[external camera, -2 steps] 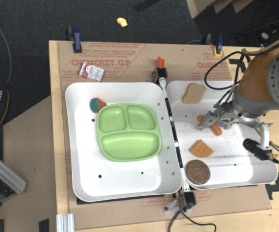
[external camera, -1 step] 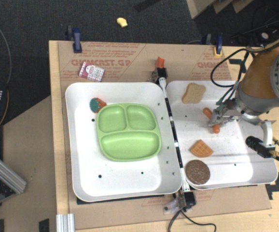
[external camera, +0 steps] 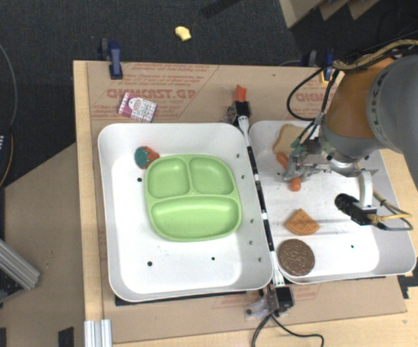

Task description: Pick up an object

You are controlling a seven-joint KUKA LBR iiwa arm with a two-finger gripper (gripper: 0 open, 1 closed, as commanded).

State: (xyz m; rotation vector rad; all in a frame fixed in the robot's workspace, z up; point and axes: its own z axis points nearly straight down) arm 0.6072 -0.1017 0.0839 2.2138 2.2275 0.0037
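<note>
My gripper (external camera: 300, 166) hangs low over the upper left part of the right bin (external camera: 353, 262). A small orange piece (external camera: 294, 185) lies just below its tip, and a small reddish piece (external camera: 283, 160) sits at its left side. Whether either one touches the gripper I cannot tell. A tan slice (external camera: 287, 137) lies just behind, partly hidden by the gripper. Nearer the front lie an orange waffle-like wedge (external camera: 301, 223) and a round brown cookie (external camera: 296, 256).
The left bin (external camera: 122, 244) holds a green divided plate (external camera: 192, 196) and a small red-and-green item (external camera: 146, 156) at its back left. A black clamp (external camera: 241, 111) stands behind the rim between the bins. A black fitting with cables (external camera: 355, 209) hangs from the arm over the right bin.
</note>
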